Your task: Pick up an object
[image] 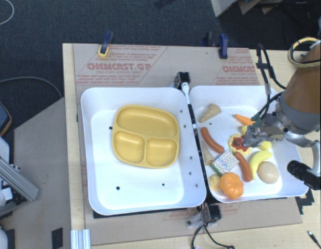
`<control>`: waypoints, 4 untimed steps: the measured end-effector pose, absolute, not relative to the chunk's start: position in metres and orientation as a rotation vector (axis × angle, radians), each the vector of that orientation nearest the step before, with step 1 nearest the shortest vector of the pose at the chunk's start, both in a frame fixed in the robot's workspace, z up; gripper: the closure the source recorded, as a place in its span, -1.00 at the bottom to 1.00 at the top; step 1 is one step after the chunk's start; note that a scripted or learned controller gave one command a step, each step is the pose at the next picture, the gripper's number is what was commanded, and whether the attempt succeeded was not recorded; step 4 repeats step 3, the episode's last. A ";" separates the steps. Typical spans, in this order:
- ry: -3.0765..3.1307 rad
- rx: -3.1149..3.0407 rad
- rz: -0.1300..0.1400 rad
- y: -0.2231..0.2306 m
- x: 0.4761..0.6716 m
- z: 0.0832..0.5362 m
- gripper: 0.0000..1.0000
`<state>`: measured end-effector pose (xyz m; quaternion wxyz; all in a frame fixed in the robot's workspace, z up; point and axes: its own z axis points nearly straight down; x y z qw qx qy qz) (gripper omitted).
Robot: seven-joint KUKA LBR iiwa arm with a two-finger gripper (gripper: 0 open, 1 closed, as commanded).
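My bench is topped with printed cardboard, and two white bins, left and right, sit touching on it.

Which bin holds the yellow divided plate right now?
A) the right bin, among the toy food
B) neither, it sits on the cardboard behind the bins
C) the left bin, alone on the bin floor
C: the yellow divided plate lies flat in the left bin, while the sausages, the orange and the other toy food are in the right bin, where the gripper is working.
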<state>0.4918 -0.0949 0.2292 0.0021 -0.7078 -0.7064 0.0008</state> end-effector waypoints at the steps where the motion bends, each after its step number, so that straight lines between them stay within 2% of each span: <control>1: -2.225 -2.220 -0.002 -0.082 0.502 0.231 1.00; 2: -2.217 -2.221 0.004 -0.094 0.502 0.214 1.00; 3: -2.226 -2.222 -0.003 -0.086 0.499 0.234 1.00; 4: -2.226 -2.222 -0.003 -0.086 0.499 0.234 1.00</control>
